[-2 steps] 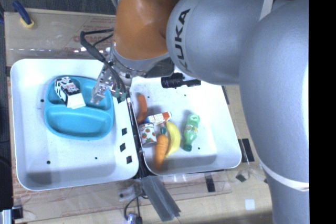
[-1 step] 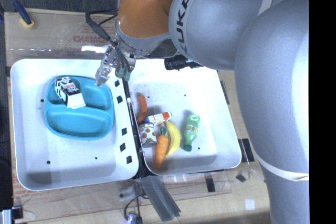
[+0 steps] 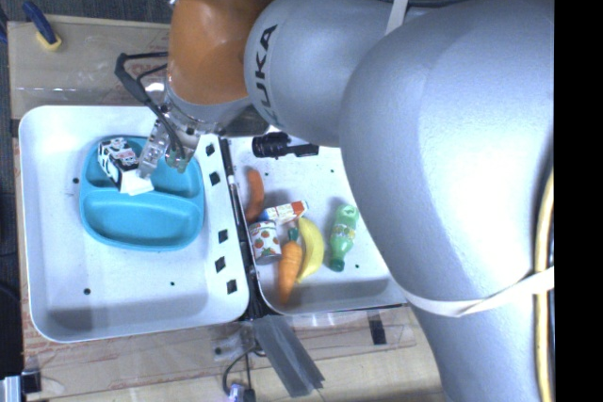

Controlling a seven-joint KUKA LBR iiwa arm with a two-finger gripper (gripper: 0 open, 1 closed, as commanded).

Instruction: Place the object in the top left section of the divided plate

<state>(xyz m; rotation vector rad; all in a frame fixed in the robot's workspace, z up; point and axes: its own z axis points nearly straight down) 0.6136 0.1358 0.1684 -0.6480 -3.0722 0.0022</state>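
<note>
Fingers (image 3: 162, 153) hover just right of cow-patterned object (image 3: 116, 155) on blue plate (image 3: 141, 221).

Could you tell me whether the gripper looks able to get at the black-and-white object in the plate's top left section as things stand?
Probably yes: the gripper hangs right beside the black-and-white object in the blue plate, and nothing lies between them.
</note>
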